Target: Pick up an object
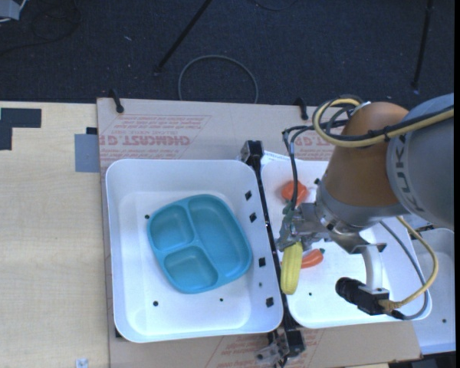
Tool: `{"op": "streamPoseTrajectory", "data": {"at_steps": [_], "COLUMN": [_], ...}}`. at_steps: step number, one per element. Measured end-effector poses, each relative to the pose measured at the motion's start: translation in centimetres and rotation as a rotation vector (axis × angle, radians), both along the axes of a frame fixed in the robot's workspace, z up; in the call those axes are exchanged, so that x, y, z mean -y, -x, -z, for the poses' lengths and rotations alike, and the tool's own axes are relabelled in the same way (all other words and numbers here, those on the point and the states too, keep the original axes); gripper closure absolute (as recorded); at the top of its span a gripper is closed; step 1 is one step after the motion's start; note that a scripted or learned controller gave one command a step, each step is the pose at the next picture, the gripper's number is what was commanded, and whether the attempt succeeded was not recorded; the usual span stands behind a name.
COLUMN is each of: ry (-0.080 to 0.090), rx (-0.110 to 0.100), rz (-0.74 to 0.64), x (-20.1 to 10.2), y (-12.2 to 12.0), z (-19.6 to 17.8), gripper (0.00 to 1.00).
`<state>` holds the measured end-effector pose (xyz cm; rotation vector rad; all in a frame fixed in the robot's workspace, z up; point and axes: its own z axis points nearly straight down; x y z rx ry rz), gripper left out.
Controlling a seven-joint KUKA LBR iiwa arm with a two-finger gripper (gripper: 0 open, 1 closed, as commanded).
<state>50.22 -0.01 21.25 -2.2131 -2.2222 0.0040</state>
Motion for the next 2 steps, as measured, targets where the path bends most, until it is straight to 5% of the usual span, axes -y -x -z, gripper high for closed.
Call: {"op": "streamPoseTrajectory", "data": {"at_steps": [2], "ry": [0.001], "rx": [0.003], "rz": [0.000], "x": [-9.8], "y": [-0.2], "z": [-0.8], "gripper": [1.00]}}
